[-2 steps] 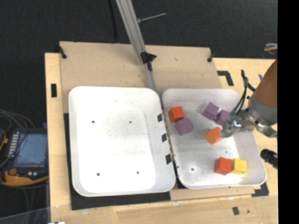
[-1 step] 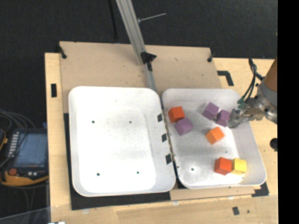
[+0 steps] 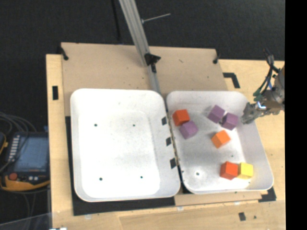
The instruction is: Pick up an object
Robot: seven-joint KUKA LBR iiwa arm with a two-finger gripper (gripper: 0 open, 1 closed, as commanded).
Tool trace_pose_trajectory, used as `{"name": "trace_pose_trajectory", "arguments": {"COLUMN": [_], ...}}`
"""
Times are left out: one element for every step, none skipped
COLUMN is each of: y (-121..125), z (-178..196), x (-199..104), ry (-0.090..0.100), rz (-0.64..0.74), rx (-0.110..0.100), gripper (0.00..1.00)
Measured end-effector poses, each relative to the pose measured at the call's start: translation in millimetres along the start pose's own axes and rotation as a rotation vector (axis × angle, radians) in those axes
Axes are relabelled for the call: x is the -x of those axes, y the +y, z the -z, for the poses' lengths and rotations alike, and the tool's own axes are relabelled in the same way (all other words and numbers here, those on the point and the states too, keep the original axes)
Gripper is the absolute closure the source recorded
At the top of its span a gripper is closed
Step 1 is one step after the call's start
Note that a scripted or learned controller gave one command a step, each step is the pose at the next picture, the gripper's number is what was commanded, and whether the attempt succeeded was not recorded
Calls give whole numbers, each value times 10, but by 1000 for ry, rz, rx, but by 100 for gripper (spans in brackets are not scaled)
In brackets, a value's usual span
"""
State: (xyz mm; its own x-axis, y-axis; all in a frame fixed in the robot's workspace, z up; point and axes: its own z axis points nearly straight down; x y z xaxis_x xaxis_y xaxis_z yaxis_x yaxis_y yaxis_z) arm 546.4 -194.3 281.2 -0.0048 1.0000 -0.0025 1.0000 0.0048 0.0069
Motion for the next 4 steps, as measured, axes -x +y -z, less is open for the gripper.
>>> {"name": "trace_pose_trajectory", "arguments": {"y": [3, 98, 171, 180], "z": [-102, -134, -77, -224], "x": [-454, -858, -1403, -1901], "ry": [1, 2, 3, 3], "rz": [0, 1, 3, 1], "rx": [-6, -7, -4, -7], "gripper": [100, 100, 100, 100]}}
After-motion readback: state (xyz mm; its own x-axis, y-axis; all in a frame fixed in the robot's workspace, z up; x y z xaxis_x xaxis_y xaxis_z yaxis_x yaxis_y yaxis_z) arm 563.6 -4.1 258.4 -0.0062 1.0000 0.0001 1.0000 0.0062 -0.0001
